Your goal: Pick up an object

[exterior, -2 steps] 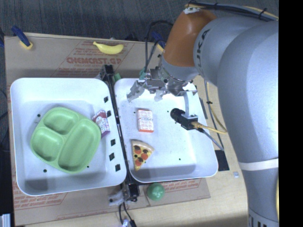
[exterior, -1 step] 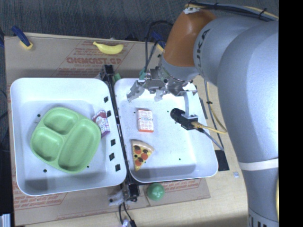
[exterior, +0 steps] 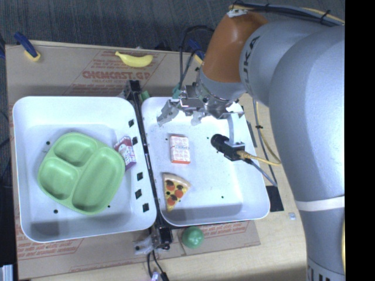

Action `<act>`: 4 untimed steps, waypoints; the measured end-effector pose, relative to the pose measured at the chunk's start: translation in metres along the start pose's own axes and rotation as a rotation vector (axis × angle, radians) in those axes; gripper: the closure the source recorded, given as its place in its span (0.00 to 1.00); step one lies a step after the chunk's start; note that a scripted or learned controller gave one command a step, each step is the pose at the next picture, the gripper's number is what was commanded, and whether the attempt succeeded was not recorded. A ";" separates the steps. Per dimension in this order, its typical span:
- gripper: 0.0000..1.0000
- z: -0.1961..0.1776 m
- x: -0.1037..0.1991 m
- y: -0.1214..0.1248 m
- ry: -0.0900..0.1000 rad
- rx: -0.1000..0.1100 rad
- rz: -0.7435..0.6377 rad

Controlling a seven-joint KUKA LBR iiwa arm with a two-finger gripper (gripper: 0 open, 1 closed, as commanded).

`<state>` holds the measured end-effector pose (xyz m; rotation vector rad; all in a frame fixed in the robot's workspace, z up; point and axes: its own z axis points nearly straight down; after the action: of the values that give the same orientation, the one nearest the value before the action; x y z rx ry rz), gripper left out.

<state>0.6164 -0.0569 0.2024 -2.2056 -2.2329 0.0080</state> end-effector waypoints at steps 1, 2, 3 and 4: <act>0.00 0.000 0.000 0.000 0.000 0.000 0.000; 0.00 0.000 0.000 0.000 0.000 0.000 0.000; 0.00 0.000 0.000 0.000 0.000 0.000 0.000; 0.00 0.000 0.000 0.000 0.000 0.000 0.000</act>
<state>0.6164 -0.0569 0.2024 -2.2055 -2.2329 0.0080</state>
